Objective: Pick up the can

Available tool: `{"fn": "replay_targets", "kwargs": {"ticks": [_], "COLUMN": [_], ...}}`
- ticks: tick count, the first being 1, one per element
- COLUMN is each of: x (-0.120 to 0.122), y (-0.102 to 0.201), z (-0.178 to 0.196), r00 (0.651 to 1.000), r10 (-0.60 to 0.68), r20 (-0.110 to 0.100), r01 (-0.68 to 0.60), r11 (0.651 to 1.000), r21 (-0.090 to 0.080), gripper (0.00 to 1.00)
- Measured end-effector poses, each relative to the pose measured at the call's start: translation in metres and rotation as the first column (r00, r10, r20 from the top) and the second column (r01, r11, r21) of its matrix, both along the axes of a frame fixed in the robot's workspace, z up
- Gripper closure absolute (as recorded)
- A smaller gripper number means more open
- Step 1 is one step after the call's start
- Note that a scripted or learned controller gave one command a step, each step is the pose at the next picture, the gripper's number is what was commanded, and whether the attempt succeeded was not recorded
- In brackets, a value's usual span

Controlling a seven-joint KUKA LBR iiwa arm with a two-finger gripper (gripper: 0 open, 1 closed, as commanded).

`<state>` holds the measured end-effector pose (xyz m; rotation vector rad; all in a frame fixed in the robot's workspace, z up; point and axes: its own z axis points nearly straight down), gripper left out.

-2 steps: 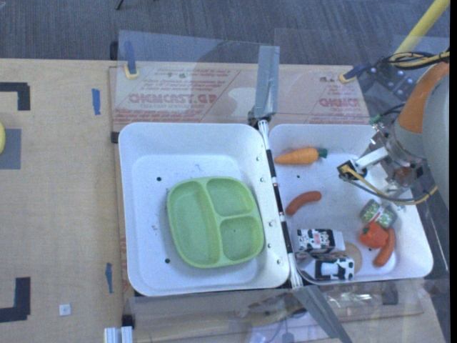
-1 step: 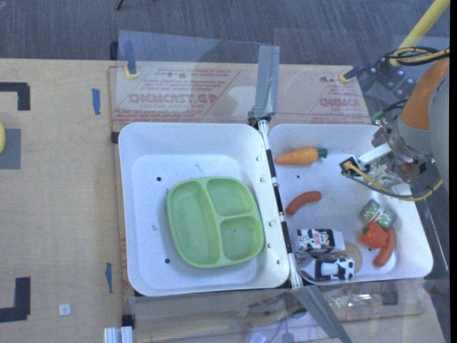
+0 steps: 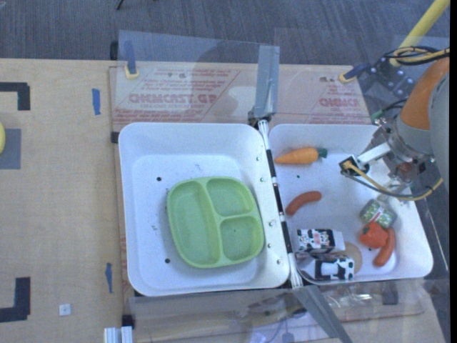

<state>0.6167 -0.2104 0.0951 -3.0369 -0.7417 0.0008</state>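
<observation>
- Wooden bench (image 3: 57,191), carrying two shallow white bins side by side.
- Left bin (image 3: 136,138), holding a green divided plate (image 3: 214,220) lying flat near its middle.
- Right bin (image 3: 335,131), scattered with toy food and the task's thing.
- Grey arm (image 3: 428,113) with an orange band, reaching in over the right bin's far right corner.
- Gripper (image 3: 393,164) hanging above the bin among loose cables; open or closed, cannot tell from this slant. Nothing seen held.
- Two cow-patterned cartons (image 3: 315,239) close together at the bin's near left corner.
- Carrot (image 3: 296,156) near the far wall, and a reddish sausage (image 3: 303,201) nearer than it, well apart from the can.
- Red-orange toy pieces (image 3: 377,240) by the right wall, just beside the can on its near side, possibly touching.
- Can (image 3: 377,211): small, green-labelled, on the right bin's floor close to the right wall, nearer the camera than the gripper and seemingly tipped rather than upright.
- Probably light, stiff and smooth, so likely to roll or slip under a glancing touch. Best taken across the round body at mid-length, squarely, approaching from the far side to stay clear of the red-orange pieces and the wall.
</observation>
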Motion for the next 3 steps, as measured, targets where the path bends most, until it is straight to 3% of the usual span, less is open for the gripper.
{"fn": "replay_targets", "kwargs": {"ticks": [1, 2, 3], "x": [0.000, 0.000, -0.067], "y": [0.001, 0.001, -0.009], "z": [0.010, 0.010, -0.003], "r00": [1.000, 1.000, 0.975], "r10": [0.004, 0.004, -0.222], "r20": [-0.001, -0.002, 0.008], "r01": [-0.004, -0.004, 0.222], "r11": [1.000, 1.000, 0.975], "r21": [-0.001, -0.001, -0.009], "gripper": [1.00, 0.00, 0.00]}}
